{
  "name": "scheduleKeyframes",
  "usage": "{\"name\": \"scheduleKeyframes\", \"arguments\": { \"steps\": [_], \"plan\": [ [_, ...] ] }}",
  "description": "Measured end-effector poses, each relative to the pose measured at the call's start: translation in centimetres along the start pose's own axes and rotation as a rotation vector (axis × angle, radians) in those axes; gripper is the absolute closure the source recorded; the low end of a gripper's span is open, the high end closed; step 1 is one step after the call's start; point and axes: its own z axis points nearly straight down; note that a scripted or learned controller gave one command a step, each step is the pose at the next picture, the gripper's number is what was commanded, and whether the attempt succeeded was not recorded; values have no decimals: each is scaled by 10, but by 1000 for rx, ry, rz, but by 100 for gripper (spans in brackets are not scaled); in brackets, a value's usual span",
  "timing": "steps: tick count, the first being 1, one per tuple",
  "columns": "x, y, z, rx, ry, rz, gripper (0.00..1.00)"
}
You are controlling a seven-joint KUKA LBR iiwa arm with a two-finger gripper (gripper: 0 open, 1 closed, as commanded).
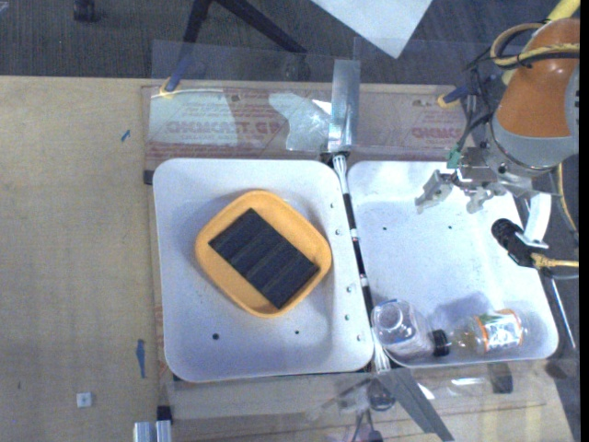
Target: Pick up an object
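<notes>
Right white bin [515,288] under the tool [453,198]; fingers spread apart, pinching nothing, touching nothing

Faded red letters on brown cardboard strip [216,127] behind bins, upper middle of frame: too blurry to read. Small clear plastic bottle [480,332], lower right: colourful label, unreadable.

Even, soft overhead light; fairly sharp but a little grainy

The two white bins, left [184,339] and right [442,247], are bright and near washed out on their floors; shadows are faint and short, one lying just under the yellow dish [221,279]; the clear bottle [460,332] throws a pale blurred shadow above itself and gleams a little; the plastic sheet [304,118] behind the bins shows mild glare; the orange arm [543,90] is slightly soft; the dark floor [110,35] at the top is dim.
</notes>
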Motion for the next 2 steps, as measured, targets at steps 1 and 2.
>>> {"name": "scheduleKeyframes", "arguments": {
  "steps": [1,2],
  "plan": [
    [25,-62,59,3,1,253,0],
    [-4,-93,58,2,1,202,0]
  ]
}}
